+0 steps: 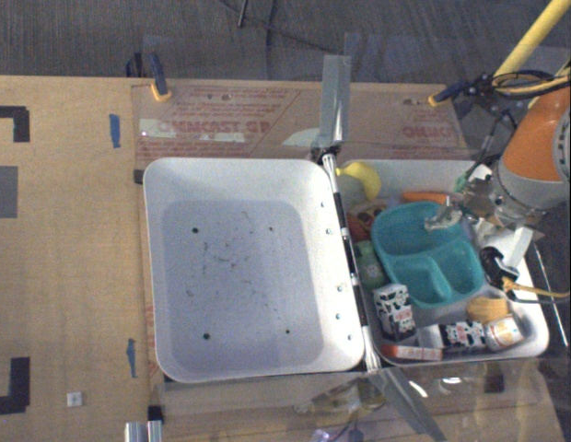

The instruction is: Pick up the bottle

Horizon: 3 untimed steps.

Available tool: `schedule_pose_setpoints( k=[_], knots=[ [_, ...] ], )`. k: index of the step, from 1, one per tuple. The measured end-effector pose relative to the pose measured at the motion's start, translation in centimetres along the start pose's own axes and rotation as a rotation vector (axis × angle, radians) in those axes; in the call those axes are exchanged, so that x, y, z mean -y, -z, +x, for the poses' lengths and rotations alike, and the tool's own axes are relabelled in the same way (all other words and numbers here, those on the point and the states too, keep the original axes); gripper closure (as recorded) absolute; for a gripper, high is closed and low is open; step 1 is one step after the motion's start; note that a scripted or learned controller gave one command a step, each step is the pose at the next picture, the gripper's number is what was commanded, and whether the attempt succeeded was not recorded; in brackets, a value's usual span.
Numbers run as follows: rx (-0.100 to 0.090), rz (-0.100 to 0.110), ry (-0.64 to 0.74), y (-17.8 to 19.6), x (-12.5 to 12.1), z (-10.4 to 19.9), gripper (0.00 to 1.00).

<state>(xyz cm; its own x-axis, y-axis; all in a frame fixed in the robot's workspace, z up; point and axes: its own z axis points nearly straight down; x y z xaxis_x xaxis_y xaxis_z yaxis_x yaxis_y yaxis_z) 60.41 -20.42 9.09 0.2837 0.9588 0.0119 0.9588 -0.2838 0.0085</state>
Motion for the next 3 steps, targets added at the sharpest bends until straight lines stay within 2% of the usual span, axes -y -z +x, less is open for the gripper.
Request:
schedule_pose_setpoints(
  k=[1,2,3],
  knots=[
    [0.013,0.025,0.031,0.6,-4.9,2.8,0.0],
    [0.011,0.0,0.096,0.0,2.9,-0.7,0.0],
    [0.003,0.002,0.077,-0.1,-1.8,0.5,0.0]
  ],
)
